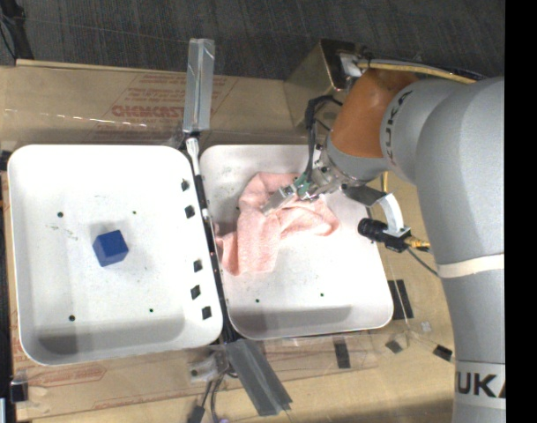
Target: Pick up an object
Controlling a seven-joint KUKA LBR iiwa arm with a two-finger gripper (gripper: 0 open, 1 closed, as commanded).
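Observation:
A crumpled pink cloth [264, 227] lies in the right bin [339, 298], spread from its left wall toward the middle. My gripper [292, 195] is low over the cloth's upper right part, its tips down among the folds. A small blue cube [110, 247] sits alone in the left bin [92, 324], left of its middle. Whether cloth is caught between the fingertips cannot be made out from this angle.
A grey metal divider with black clips [197, 236] runs between the two bins. The grey arm [444, 166] arches over the right bin's far right corner. Brown cardboard [100, 95] lies behind the bins.

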